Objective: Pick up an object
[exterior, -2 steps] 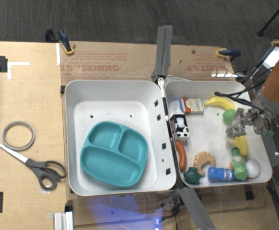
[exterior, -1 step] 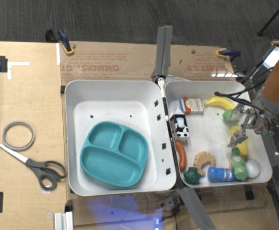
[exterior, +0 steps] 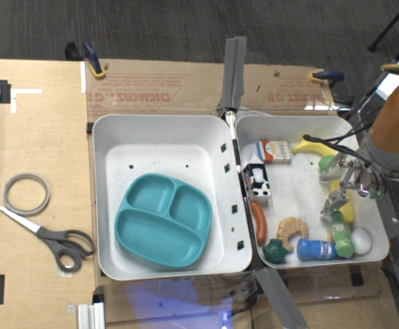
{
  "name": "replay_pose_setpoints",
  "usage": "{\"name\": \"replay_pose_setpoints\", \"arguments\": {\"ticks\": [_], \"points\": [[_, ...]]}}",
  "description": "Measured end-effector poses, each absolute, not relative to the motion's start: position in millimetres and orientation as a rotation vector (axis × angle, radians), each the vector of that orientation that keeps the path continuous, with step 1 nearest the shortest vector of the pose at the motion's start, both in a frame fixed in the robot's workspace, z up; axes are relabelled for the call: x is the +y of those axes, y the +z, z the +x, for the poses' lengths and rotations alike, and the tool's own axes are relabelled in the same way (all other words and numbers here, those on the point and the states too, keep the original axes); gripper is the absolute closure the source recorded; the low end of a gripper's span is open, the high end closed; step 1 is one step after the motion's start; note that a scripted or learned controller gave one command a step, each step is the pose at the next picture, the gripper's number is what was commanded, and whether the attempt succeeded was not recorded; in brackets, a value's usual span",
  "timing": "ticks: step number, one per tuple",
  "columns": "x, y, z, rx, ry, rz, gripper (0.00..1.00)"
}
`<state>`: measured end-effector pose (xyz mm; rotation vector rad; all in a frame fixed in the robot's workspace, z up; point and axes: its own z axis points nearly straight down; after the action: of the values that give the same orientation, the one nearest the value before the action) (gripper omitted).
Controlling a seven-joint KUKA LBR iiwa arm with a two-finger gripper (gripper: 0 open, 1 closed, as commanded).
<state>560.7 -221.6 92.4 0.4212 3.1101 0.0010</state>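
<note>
Two bins (exterior: pixel 110 149); gripper (exterior: pixel 336 201) above right bin.

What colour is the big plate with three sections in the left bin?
The divided plate is teal, a blue-green. The camera view shows it clearly.

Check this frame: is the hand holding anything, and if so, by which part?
It cannot be told. The hand sits low over the right bin, beside a yellow toy, but nothing is visibly held.

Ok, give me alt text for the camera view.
A robot gripper hangs over the right bin, which is crowded with toy food, a banana among it. The left bin holds a teal divided plate; scissors lie on the bench.
</note>
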Motion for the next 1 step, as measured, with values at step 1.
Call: {"name": "replay_pose_setpoints", "arguments": {"ticks": [1], "points": [[-221.6,102.8,562.4,3.105,-0.001,0.417,1.0]]}}
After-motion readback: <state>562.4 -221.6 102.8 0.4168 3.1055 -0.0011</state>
